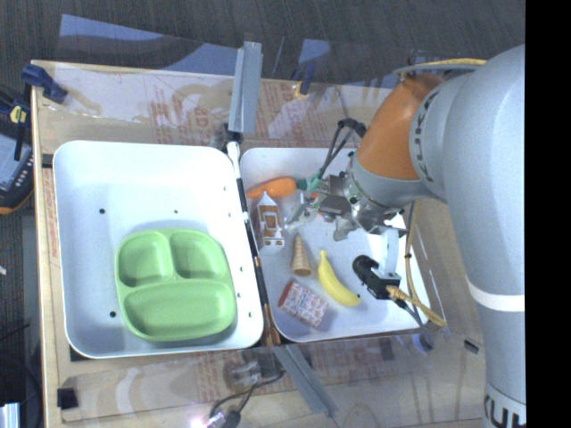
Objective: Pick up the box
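The box [303, 303] lies flat near the bottom of the right bin [393, 328], beside the banana [336, 281]. The gripper [323, 205] hangs higher up, so the box is below it, toward the frame's bottom. I cannot tell its grip.

The grey arm [486, 194] comes in from the right, its broad body rising along that side. An orange band [397, 136] wraps it just above the wrist, and from there the wrist bends down and to the left. The gripper [314, 205] hangs low at the wrist's left end, a cluster of metal parts and cables, with its tip pointing left, away from the arm's body.
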